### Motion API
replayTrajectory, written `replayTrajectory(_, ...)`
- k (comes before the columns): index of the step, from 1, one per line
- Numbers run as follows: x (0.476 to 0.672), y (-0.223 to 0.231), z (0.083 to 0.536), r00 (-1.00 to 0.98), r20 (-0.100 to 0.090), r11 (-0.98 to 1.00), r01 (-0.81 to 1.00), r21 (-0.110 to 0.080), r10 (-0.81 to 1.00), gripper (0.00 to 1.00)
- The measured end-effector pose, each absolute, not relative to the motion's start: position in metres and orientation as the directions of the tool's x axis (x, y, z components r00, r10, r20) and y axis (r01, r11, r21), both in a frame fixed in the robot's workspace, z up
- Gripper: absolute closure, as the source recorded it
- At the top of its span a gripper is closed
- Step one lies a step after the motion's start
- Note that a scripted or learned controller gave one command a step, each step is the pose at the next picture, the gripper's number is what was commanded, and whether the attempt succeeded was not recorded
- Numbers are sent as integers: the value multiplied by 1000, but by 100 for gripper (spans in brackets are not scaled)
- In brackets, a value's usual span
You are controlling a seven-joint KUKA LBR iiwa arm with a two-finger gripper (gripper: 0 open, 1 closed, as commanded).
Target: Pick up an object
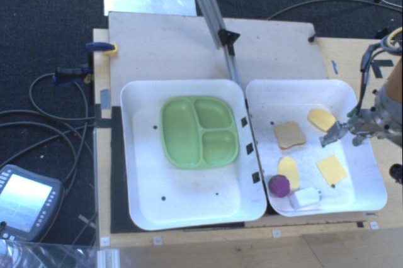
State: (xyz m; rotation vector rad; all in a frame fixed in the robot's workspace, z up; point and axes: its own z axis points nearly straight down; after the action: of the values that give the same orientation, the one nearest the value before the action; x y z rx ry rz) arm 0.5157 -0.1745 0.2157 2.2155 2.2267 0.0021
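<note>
The gripper hovers low over the right bin; whether it is spread or closed, I cannot tell. Candidates lie at its nine to six o'clock. Flat pieces may slip from its grasp.

Count:
- one toast slice
- three yellow pieces
- one purple ball
- one white block
- one green divided plate in the left bin.

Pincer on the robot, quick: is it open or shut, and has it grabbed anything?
Pincer: over the right bin, near the yellow wedge. Open or shut cannot be told, and nothing is seen held in it.
</note>
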Motion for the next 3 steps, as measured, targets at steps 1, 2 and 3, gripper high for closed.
replayTrajectory(1,516,-174,216,-3,1,3,1000,2,1000,0)
replayTrajectory(2,515,-165,157,0,2,0,1000,-5,1000,0)
replayTrajectory(3,522,-164,112,0,1,0,1000,-3,1000,0)
